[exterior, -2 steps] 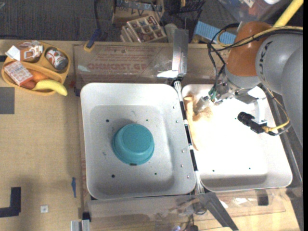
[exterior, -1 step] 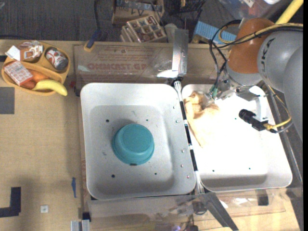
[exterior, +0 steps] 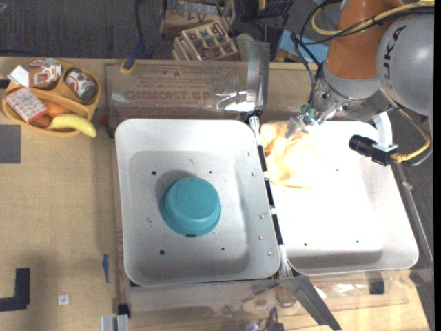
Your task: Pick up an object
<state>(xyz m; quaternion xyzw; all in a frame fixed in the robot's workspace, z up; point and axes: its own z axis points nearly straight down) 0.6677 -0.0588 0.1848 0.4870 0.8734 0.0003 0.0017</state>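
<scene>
Hovering over the right bin [exterior: 386,254], the gripper [exterior: 305,119] sits at the far left corner, right above a pale yellow-orange object [exterior: 289,161] that blurs into the white floor; whether anything is gripped, I cannot tell. Nothing looks lifted yet. Count: two bins, one teal bowl [exterior: 191,205] upside down in the left bin [exterior: 138,150], one yellowish item.

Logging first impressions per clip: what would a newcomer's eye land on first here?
Probably the teal bowl, upside down near the middle of the left bin. Next, the grey and orange arm at upper right, its gripper over a pale yellow-orange object by the right bin's left wall.
</scene>
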